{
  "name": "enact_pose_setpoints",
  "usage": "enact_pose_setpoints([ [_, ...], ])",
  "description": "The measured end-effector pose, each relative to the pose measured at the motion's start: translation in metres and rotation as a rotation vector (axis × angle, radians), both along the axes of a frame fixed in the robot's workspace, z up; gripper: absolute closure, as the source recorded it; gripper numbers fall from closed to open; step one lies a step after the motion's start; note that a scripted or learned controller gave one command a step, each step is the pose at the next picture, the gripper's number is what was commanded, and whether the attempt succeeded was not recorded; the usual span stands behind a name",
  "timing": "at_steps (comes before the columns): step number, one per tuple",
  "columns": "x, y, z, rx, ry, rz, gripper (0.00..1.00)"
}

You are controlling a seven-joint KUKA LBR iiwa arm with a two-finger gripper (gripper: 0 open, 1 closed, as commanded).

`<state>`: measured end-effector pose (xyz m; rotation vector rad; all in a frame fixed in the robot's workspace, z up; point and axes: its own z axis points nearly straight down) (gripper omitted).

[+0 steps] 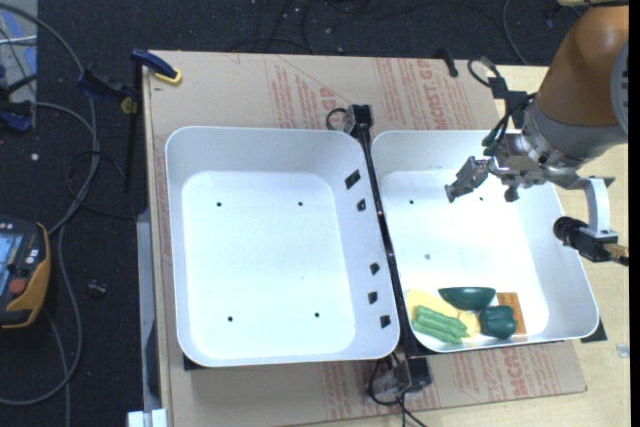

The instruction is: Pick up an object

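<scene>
Entry: task barely begun, by our judgement. We logged the gripper (488, 180) over the far part of the right bin (560, 245), its two fingers spread apart with nothing between them. We found the candidate objects clustered in that bin's near corner, well apart from the gripper: a green ridged piece (440, 324), a dark green bowl-shaped item (467, 296), a small teal block (498, 321), a yellow piece (425, 302) and an orange card (512, 302). We recorded the left bin (190, 215) beside it. Outstanding: approach, grasp, lift.
</scene>
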<state>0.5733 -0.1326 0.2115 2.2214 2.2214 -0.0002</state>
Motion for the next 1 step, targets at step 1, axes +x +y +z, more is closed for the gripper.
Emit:
enact_pose_setpoints([
  [1, 0.0002, 0.0001, 0.0101, 0.000, 0.000, 0.000, 1.00],
])
